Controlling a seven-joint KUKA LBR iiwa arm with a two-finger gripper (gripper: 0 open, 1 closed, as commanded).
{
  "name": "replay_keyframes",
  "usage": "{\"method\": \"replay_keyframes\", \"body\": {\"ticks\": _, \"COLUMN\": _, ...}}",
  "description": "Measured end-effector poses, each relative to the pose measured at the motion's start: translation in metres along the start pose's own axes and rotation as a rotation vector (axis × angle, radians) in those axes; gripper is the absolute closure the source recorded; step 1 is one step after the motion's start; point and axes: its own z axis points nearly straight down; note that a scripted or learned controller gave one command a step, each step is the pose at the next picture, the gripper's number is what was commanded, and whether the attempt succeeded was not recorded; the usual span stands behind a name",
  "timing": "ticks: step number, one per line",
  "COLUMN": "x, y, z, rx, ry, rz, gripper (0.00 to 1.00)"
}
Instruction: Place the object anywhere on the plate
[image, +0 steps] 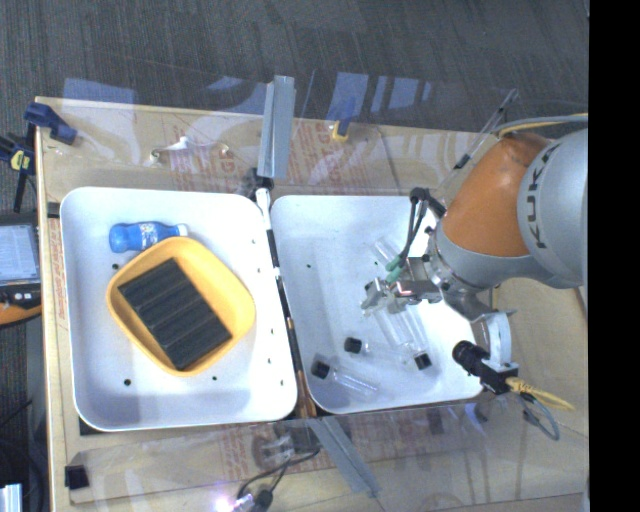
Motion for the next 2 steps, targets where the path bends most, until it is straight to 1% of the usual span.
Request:
{"method": "replay_keyframes", "body": {"ticks": 1, "x": 0.074, "y": 0.019, "z": 0.015, "rx": 0.003, "ry": 0.003, "rz": -0.159, "gripper": 1.0}}
{"method": "replay_keyframes", "body": {"ticks": 2, "x": 0.12, "y": 0.026, "z": 0.016, "rx": 0.005, "ry": 0.003, "rz": -0.256, "gripper": 1.0}}
